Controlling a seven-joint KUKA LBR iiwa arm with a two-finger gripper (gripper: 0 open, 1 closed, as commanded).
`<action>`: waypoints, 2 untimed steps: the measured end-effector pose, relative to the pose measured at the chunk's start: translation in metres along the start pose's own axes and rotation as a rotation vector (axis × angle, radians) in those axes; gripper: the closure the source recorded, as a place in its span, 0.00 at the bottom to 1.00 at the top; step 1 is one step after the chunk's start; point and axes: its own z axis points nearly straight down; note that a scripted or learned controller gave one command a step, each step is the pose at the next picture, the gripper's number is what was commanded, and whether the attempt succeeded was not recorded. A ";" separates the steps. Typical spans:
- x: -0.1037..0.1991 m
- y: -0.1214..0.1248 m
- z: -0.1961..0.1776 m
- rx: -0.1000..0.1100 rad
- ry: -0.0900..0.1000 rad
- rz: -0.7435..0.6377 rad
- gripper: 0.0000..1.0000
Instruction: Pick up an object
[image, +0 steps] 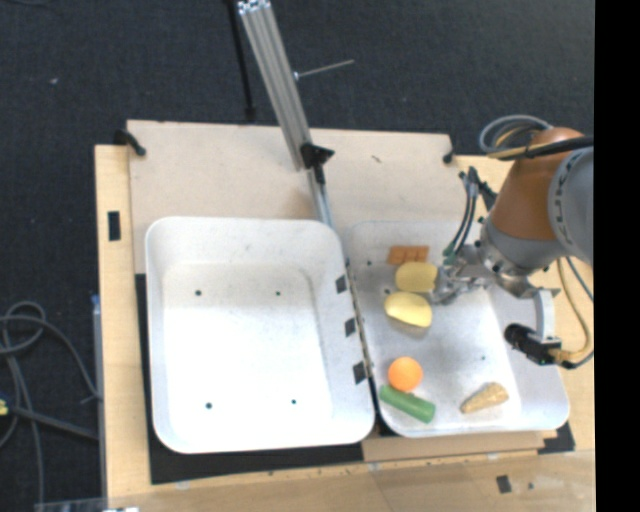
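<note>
Bright, even overhead light, slight glare on the white bins, soft shadows, mildly blurred throughout

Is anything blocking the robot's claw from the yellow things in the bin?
Nothing visible does. The gripper sits right beside the upper yellow rounded object, with the pale yellow lemon-shaped object just below. The small orange flat block lies behind them, out of the way.

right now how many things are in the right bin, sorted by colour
yellow: 2, upper yellow piece and lower yellow piece
orange: 2, flat orange block and orange ball
green: 1, green stick
tan: 1, tan wedge
total: 6
</note>
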 end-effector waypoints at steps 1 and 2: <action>0.004 -0.001 -0.063 -0.003 -0.001 -0.012 1.00; 0.012 0.005 -0.113 -0.003 -0.001 -0.013 1.00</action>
